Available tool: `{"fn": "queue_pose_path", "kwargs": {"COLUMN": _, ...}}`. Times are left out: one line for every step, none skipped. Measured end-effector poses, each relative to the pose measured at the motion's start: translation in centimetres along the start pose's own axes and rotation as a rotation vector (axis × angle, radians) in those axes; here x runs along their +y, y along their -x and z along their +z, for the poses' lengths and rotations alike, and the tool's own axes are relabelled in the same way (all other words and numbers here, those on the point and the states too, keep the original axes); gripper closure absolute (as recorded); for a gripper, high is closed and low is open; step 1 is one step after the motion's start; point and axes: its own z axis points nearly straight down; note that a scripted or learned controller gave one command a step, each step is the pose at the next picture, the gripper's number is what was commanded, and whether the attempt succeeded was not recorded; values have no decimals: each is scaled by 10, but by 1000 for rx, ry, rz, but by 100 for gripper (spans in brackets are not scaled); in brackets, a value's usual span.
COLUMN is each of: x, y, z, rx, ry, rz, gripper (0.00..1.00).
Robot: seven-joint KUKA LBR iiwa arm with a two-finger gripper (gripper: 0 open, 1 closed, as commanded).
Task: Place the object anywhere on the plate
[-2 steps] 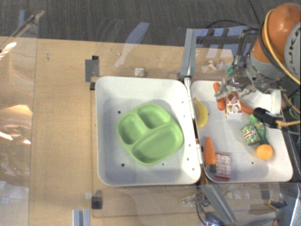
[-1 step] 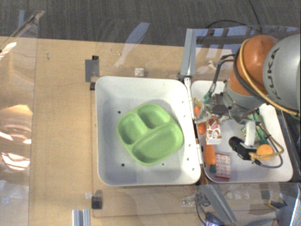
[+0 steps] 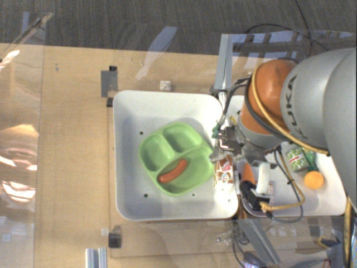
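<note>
A green divided plate [image 3: 174,158] lies in the left bin [image 3: 128,149]. An orange-red sausage [image 3: 172,171] rests in the plate's large front compartment. My gripper [image 3: 222,147] hangs over the plate's right rim, close to the wall between the bins. A small red and white carton [image 3: 224,172] sits right below the gripper, touching or nearly touching it, beside the plate's right edge. Whether the carton is gripped is hidden by the wrist.
The right bin [image 3: 334,202] holds a green and white packet [image 3: 301,159] and an orange ball [image 3: 314,180], partly under the arm. A small pale cube [image 3: 164,85] lies on the bench behind the left bin.
</note>
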Motion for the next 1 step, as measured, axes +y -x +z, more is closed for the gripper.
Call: {"fn": "queue_pose_path", "kwargs": {"x": 0, "y": 1, "z": 0, "rx": 0, "ry": 0, "rz": 2, "gripper": 0}}
